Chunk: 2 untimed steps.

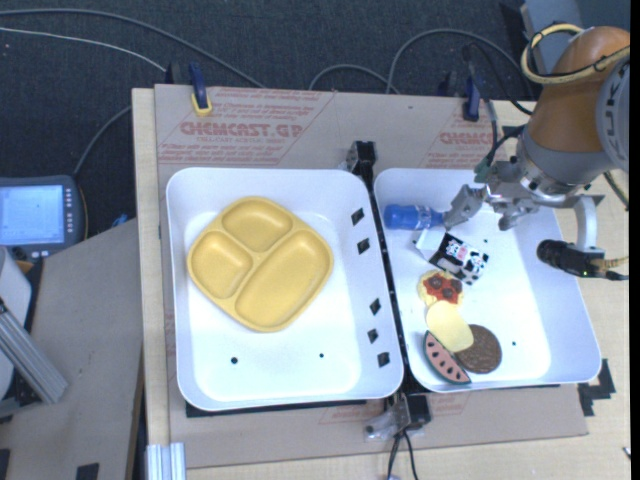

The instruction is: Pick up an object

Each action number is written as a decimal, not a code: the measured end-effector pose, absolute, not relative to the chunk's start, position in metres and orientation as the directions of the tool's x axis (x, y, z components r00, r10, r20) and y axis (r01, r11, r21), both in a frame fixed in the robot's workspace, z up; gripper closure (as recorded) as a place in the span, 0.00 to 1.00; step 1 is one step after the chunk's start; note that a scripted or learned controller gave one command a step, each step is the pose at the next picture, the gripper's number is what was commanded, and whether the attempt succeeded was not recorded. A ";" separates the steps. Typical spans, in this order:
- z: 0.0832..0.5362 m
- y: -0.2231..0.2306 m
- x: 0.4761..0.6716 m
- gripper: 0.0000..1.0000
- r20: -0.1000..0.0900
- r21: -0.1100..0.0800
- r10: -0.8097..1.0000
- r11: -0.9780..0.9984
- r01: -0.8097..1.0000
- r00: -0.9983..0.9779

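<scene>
The pincer [487, 206] hung spread and empty over the right white bin [560, 318]. Just below it lay a small black-and-white patterned block [460, 256], with a blue plastic bottle [407, 216] beside it. Closing between those 2 could pinch neither, only nudging them apart.

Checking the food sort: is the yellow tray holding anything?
Empty. The yellow tray in the left bin shows three bare compartments; the toy food lies in the right bin.

Tray [262, 264] left bin — toys [452, 318] right.
</scene>
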<state>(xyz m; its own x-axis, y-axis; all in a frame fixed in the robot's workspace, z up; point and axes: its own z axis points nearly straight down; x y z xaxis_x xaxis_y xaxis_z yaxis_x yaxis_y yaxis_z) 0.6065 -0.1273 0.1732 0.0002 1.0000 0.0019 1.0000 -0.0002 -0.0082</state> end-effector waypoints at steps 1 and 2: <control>0.123 -0.136 0.602 0.00 0.002 -0.007 1.000 -0.001 1.000 0.001; 0.088 -0.134 0.605 0.00 0.003 0.007 1.000 0.002 1.000 -0.002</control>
